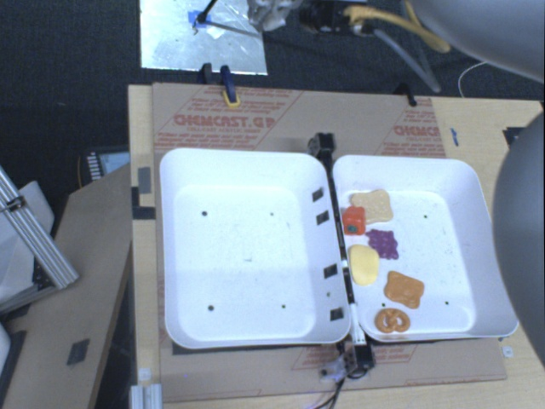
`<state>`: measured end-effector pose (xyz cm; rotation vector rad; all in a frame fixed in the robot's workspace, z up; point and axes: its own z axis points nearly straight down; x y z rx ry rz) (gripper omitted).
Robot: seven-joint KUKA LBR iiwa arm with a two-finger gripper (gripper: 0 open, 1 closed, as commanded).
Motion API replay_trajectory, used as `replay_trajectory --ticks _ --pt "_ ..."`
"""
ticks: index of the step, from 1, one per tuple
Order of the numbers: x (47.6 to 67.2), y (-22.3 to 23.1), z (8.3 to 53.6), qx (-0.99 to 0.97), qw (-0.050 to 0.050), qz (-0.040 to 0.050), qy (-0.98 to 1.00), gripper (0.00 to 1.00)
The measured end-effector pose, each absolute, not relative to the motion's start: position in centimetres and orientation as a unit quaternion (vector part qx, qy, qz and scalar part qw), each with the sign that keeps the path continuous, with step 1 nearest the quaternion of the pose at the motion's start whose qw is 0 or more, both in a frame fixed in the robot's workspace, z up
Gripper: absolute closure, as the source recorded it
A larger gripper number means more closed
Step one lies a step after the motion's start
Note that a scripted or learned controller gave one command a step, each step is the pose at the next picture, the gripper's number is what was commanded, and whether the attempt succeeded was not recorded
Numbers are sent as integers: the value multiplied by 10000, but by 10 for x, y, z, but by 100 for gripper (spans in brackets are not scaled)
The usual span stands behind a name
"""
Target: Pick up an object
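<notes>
Several small toy foods lie along the left side of the right bin (460, 228): a beige toast slice (372, 203), a red block (353, 221), a purple grape cluster (383, 244), a pale yellow piece (364, 265), an orange-brown piece (404, 289) and a pretzel (392, 320). My gripper (272, 2) hangs at the top edge of the view, well behind both bins and far from every item. It looks blurred. The grey arm (485, 15) sweeps across the upper right.
The left bin (174, 228) sits beside the right one, with black clips (328, 220) on the shared divider. A silver sheet (200, 24) lies behind the bench under the gripper. An aluminium rail (30, 237) stands at far left.
</notes>
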<state>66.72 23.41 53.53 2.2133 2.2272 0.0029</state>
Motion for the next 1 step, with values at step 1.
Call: replay_trajectory --ticks 1 --pt "663 234 535 7048 2 8 7094 100"
